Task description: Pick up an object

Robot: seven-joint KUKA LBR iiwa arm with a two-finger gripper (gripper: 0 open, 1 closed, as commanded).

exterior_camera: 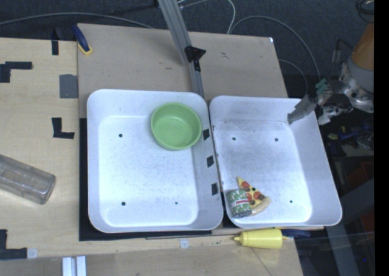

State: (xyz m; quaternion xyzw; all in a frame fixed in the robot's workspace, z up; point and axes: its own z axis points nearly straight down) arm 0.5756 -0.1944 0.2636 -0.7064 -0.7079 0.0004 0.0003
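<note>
A green bowl (176, 126) is seen in the left bin (106, 165), upright in its upper right part, close to the wall shared with the right bin (304, 165). It is round, shallow and plain light green. In the lower left corner of the right bin a small can with a printed label (238, 203) is seen lying against a flat toy pizza slice (254, 197), yellow with red and green spots; the two are touching. A yellow bottle (262, 239) is laid on the bench just below the right bin's lower rim. A clear plastic container (24, 179) is seen at the left edge of the frame, well apart from the bins. The gripper (302, 109) is seen at the upper right rim of the right bin, with nothing held; how far it is parted cannot be told. A grey pole (176, 19) is slanted down from the top of the frame towards the gap between the bins.
</note>
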